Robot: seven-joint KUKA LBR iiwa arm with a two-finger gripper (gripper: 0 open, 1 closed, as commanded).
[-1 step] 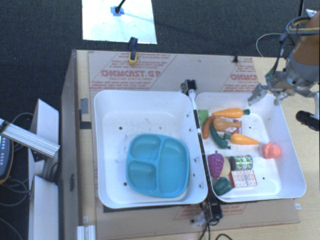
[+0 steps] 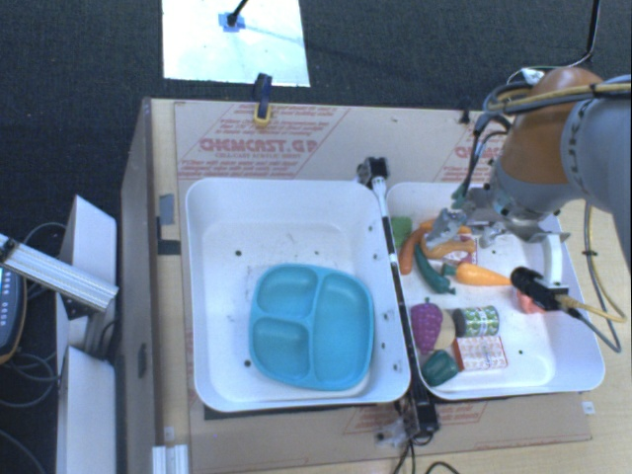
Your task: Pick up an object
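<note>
Metal gripper (image 2: 449, 227), grip state unclear, above glossy plastic carrot (image 2: 482, 276) and ridged purple grapes (image 2: 427, 324).

Grey, rounded arm (image 2: 597, 136) with a broad orange band (image 2: 538, 141) above the wrist. Thin yellow and dark cables looped over the band and running down its side. Below that, a metallic silver gripper (image 2: 456, 227) of angular plates.
</note>
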